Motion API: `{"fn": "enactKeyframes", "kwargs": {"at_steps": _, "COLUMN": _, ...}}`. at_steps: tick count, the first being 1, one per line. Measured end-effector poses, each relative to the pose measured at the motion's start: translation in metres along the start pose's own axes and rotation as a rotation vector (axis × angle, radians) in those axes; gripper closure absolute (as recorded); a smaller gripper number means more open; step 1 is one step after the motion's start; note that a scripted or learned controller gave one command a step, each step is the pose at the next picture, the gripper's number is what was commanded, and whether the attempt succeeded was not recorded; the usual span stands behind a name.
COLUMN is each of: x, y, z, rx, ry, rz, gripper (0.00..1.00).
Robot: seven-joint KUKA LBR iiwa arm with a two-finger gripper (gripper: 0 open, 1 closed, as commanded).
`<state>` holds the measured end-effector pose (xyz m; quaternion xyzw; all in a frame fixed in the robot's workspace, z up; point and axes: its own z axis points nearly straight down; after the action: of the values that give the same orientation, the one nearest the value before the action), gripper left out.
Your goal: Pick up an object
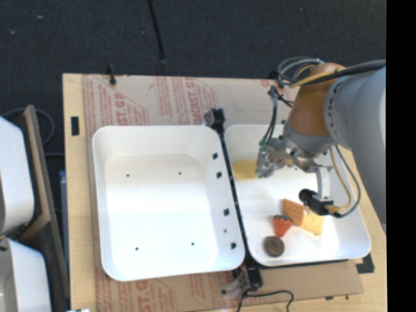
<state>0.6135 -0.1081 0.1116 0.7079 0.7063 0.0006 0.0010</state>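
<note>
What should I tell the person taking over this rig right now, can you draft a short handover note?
Gripper: low in the right bin, at the yellow flat piece near the divider; finger state unclear.
Objects: orange wedge, yellow block, red piece and brown round disc lie grouped at the right bin's front.
Done: nothing seen held or lifted.
Left: grasp one object and lift it.
</note>
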Motion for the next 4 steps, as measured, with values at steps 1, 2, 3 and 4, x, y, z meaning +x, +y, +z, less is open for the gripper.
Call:
{"fn": "enactKeyframes", "kwargs": {"at_steps": 1, "x": 0.001, "y": 0.006, "z": -0.062, "rx": -0.004, "ry": 0.000, "rz": -0.002, "gripper": 1.00}}
{"fn": "enactKeyframes", "kwargs": {"at_steps": 2, "x": 0.000, "y": 0.007, "z": -0.115, "rx": -0.003, "ry": 0.000, "rz": -0.002, "gripper": 1.00}}
{"fn": "enactKeyframes", "kwargs": {"at_steps": 3, "x": 0.049, "y": 0.005, "z": -0.109, "rx": 0.002, "ry": 0.001, "rz": -0.005, "gripper": 1.00}}
{"fn": "enactKeyframes", "kwargs": {"at_steps": 4, "x": 0.098, "y": 0.013, "z": -0.122, "rx": 0.001, "ry": 0.002, "rz": -0.006, "gripper": 1.00}}
